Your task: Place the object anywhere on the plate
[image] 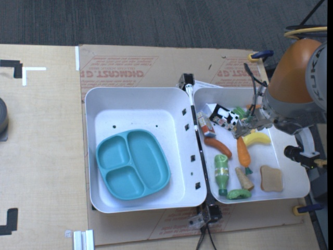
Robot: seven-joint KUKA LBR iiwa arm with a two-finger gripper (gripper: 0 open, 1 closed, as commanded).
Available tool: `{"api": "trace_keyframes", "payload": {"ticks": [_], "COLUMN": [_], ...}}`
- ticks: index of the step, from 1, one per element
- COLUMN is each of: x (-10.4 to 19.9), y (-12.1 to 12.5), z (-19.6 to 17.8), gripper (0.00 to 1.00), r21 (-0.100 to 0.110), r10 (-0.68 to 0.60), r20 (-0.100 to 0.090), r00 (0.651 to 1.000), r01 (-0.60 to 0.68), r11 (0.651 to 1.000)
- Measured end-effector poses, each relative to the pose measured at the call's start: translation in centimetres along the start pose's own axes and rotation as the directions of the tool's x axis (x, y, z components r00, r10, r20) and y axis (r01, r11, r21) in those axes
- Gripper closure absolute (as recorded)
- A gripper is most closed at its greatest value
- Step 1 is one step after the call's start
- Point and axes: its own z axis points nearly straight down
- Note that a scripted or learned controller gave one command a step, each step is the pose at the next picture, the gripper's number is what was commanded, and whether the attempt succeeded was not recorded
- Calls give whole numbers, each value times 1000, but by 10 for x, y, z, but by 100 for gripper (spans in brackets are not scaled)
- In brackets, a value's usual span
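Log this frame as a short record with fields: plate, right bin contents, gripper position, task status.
plate: teal three-compartment plastic plate in the left white bin, nothing on it
right bin contents: orange toy carrot, yellow toy banana, green toy bottle, tan bread slice, others
gripper position: gripper low over the right white bin
task status: not yet done

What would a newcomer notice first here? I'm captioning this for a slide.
The teal divided plate lying alone in the left bin stands out first. Next, the right bin crowded with toy food: a carrot, a banana, a green bottle. The arm's hand hangs over that pile.
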Motion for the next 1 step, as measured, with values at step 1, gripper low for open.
{"api": "trace_keyframes", "payload": {"ticks": [1], "x": [124], "y": [-10], "z": [-117], "gripper": [100], "r21": [-2], "r10": [-24], "r20": [0], "r00": [1000], "r01": [24], "r11": [1000]}}
